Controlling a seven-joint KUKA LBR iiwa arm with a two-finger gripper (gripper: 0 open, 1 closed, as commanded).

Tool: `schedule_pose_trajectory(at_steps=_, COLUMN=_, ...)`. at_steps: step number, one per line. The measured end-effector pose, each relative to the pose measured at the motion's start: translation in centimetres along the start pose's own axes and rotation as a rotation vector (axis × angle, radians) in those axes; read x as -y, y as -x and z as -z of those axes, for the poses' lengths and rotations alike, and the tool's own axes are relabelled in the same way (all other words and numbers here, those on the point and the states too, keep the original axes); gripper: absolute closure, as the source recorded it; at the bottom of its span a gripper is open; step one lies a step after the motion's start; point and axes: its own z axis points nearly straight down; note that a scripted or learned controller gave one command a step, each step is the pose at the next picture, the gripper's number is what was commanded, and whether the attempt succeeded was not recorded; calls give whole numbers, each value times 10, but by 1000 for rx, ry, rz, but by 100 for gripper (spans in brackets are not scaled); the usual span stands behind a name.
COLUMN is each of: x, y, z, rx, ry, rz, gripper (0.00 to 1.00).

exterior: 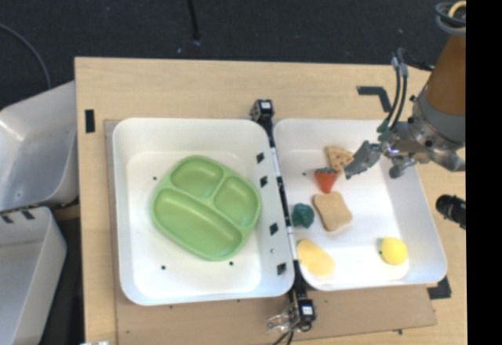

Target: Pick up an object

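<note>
The right bin (416, 202) holds several small items. A tan wedge-shaped cracker (339, 156) lies at the back, with a red strawberry-like piece (326, 179) just in front of it. A tan bread slice (332, 211) sits mid-bin beside a dark green lump (303, 216). A pale yellow piece (315, 257) and a yellow lemon (394, 251) lie along the front. My gripper (380, 163) hangs over the back right of this bin, just right of the cracker and the red piece. It is open with nothing between its fingers.
The left bin (133, 273) holds a green divided plate (205, 207). A black-clipped divider (276, 194) separates the two bins. The arm's orange band (449, 85) rises at the right edge. A white container (31, 147) stands off the bench to the left.
</note>
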Motion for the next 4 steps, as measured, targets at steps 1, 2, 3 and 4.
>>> schedule_pose_trajectory(at_steps=1, x=2, y=2, z=-42, rx=1, ry=-4, rz=-4, gripper=0)
schedule_pose_trajectory(at_steps=2, x=6, y=4, z=-105, rx=0, ry=-7, rz=-4, gripper=0)
schedule_pose_trajectory(at_steps=3, x=-1, y=7, z=-165, rx=1, ry=-6, rz=-5, gripper=0)
schedule_pose_trajectory(at_steps=4, x=-3, y=7, z=-150, rx=0, ry=1, rz=-12, gripper=100)
